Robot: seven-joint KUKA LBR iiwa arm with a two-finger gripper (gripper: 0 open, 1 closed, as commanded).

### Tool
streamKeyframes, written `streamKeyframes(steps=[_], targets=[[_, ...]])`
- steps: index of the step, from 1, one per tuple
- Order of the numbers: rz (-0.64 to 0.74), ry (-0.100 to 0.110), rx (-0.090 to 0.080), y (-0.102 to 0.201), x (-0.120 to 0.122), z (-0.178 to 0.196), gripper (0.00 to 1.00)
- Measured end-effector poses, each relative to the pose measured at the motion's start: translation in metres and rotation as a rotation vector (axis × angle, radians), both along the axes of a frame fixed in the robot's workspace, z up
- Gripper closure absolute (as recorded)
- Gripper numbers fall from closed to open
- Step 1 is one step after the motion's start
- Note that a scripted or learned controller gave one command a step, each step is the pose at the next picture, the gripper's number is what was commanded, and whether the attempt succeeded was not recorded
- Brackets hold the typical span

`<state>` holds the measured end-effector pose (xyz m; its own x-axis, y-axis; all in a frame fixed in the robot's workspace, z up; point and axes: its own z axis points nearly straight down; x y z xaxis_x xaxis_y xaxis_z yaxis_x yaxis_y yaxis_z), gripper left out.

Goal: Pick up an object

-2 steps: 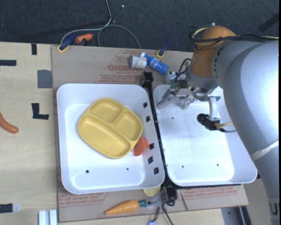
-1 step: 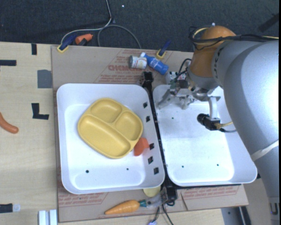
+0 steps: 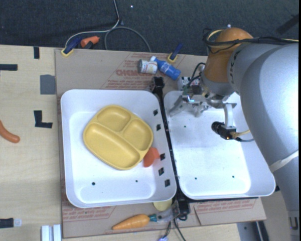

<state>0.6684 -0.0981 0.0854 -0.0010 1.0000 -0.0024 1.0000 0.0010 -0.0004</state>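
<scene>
Jaws: can't tell if open or shut. The gripper sits low at the far-left corner of the right bin, w/ cables and grey wrist hardware crowding it, and nothing visibly held.

Step, my read: still pre-grasp, i.e. reach/approach. No pick done yet.

Candidate objs are both in the left bin, across the divider from the gripper:
- yellow divided plate: rounded, three compartments, smooth matte plastic by the look, lying flat near the bin's middle.
- small orange-red piece: touching or just beside the plate's near-right edge, close to the divider. Too small to ID, maybe toy food.

Next move prob needs the gripper to cross over to the left bin, then come down on one of these. The plate is wide and shallow, so only a rim pinch looks workable, and smooth plastic may slip. The orange piece is small and lumpy, an easier fit, but it's crowded by the plate and the bin wall.

Both bins are shallow glossy white trays w/ rounded corners, on brown cardboard.

Outside the bins:
- toy carrot, tapered, at the near edge.
- sausage-shaped toy, well off to the left.
- white-and-blue bottle, lying on its side at the far edge.
</scene>
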Motion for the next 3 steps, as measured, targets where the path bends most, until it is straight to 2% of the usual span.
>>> streamKeyframes(steps=[1, 3], targets=[[-0.001, -0.003, -0.001, 0.0024, -0.0131, 0.0004, 0.00], [0.000, -0.003, -0.001, 0.0016, -0.0149, 0.0005, 0.00]])
